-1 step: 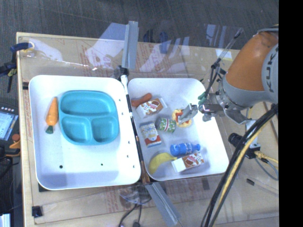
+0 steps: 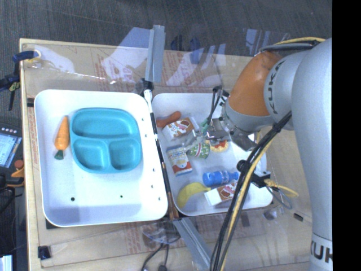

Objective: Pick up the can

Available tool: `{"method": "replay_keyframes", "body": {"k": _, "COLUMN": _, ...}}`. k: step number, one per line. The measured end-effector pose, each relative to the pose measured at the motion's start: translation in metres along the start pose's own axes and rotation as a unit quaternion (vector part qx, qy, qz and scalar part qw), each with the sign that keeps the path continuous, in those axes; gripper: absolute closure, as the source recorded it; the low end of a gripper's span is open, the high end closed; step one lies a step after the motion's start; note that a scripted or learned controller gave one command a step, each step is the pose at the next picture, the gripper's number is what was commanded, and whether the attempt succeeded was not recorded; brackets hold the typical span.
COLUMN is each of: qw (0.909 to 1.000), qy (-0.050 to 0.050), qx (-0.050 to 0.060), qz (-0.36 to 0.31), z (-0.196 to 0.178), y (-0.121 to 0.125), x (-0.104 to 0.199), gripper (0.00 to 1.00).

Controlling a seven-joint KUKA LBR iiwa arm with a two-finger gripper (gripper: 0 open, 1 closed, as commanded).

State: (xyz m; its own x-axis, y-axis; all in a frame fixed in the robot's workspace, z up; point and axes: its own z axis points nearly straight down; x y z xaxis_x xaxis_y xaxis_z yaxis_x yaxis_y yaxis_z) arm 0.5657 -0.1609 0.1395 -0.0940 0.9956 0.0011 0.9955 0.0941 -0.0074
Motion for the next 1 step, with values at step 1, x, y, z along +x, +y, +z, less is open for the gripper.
{"method": "replay_keyframes", "body": {"k": 1, "qw": 0.9999, "qy": -0.001, "qx": -0.001, "qz": -0.017, "z": 0.0497, "y": 0.0317, "x": 0.0088, "gripper": 0.00}}
